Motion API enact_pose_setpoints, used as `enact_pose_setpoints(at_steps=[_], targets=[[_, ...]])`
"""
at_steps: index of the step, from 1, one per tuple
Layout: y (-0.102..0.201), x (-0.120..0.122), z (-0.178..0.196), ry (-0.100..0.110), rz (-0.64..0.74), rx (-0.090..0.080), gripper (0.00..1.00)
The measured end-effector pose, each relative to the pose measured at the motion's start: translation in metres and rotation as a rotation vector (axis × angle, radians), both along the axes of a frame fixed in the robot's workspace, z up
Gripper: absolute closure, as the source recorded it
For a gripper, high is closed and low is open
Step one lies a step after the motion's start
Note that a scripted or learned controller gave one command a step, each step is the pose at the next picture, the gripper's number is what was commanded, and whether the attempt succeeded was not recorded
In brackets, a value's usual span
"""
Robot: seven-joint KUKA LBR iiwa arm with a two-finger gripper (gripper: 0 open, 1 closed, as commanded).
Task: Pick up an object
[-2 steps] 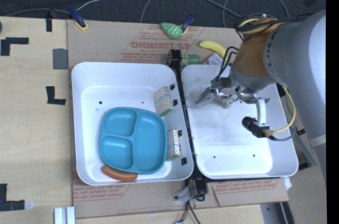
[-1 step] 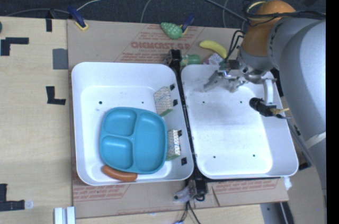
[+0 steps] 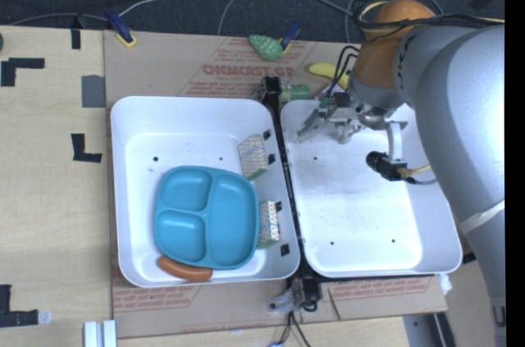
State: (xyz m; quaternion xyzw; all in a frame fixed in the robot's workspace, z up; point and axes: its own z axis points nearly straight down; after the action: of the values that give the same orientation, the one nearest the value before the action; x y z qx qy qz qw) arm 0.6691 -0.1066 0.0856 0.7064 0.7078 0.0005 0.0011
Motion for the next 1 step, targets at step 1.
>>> enact_pose_setpoints(at_steps=[1], targets=[[0.0084,-0.0003,-0.0002,0.001,-0.001,-0.001,0.00]])
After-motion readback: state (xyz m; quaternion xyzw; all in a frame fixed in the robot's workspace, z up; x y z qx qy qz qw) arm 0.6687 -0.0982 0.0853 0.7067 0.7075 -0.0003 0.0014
